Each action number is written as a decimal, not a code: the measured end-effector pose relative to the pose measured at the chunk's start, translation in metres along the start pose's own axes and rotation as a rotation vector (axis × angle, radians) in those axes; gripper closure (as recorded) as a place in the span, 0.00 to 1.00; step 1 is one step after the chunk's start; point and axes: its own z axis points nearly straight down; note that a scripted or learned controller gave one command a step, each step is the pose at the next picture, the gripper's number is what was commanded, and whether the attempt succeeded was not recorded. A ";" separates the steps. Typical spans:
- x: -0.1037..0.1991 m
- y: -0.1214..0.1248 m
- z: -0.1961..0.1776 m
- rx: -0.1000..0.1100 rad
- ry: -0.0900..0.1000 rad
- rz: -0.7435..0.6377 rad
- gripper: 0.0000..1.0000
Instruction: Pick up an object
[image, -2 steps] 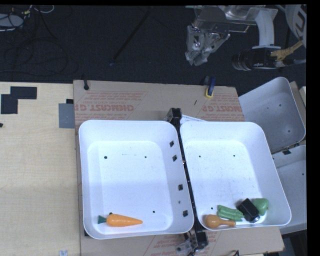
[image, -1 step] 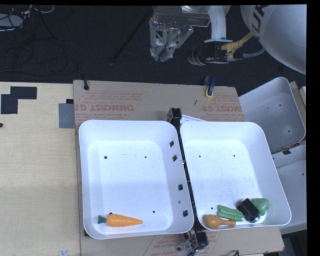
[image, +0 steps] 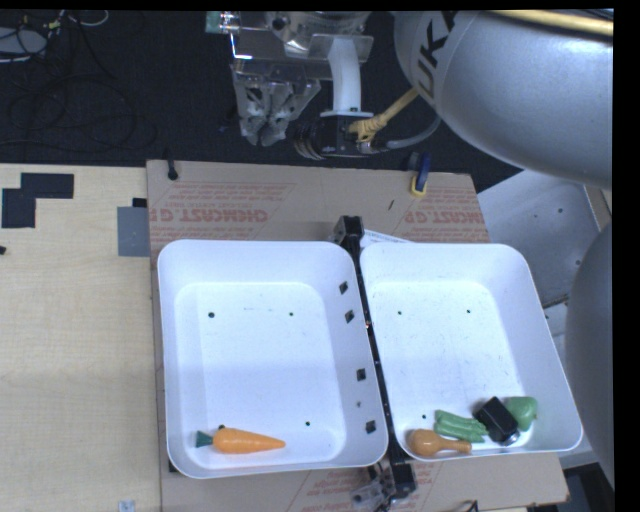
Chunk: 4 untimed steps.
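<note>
Up top, the gripper (image: 268, 128) hangs beyond the bins, holding nothing; whether it's spread or pressed together, I cannot tell. A toy carrot (image: 243, 441) lies along the left bin's (image: 180, 300) near wall. The right bin's (image: 535, 300) near corner holds a green pea pod (image: 458, 425), a black block (image: 497, 419) and an orange gourd-like toy (image: 435, 443).

2 bins (image: 190, 290), 1 carrot (image: 245, 441), 4 toys in right bin.

Pale wooden bench (image: 70, 330) — brown cardboard sheet (image: 300, 205), dark floor behind.
</note>
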 end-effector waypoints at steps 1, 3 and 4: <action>-0.015 0.000 0.057 0.001 -0.003 0.006 1.00; -0.063 0.000 -0.050 -0.023 0.004 0.001 1.00; -0.019 0.000 -0.041 -0.006 0.001 0.002 1.00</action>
